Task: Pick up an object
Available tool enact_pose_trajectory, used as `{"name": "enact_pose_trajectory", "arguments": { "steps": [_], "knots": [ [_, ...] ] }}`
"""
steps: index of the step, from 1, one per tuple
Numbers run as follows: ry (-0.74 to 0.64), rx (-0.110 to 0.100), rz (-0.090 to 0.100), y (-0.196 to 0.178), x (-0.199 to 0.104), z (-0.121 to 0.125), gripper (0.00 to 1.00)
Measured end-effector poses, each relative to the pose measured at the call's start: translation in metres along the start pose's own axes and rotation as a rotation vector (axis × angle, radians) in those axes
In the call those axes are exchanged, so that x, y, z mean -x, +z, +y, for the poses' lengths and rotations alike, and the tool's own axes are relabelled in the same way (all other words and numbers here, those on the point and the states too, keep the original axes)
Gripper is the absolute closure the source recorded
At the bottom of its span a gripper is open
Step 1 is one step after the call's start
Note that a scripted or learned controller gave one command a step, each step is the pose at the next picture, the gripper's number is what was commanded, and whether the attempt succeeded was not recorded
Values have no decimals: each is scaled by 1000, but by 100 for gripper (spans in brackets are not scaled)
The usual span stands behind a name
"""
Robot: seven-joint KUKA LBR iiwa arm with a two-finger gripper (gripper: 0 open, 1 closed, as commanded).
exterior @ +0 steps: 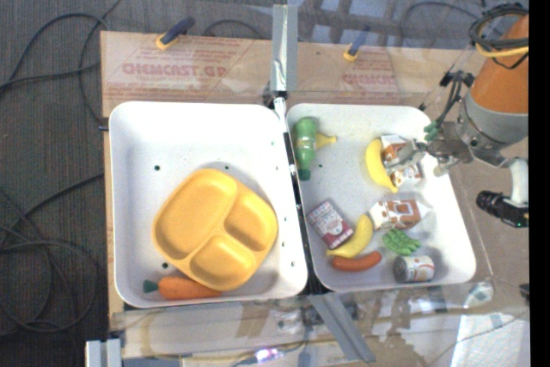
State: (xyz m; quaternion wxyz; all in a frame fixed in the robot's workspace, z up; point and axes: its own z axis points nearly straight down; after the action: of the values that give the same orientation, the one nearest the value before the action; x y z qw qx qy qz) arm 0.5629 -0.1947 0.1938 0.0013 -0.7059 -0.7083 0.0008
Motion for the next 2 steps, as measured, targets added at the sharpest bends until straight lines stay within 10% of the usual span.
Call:
{"name": "enact_pose_trajectory", "arguments": {
  "steps": [1,2],
  "knots": [
    [-3,-1,1,-8,-1,1,100],
    [-2,-1,1,-8,-1,1,0]
  ]
}}
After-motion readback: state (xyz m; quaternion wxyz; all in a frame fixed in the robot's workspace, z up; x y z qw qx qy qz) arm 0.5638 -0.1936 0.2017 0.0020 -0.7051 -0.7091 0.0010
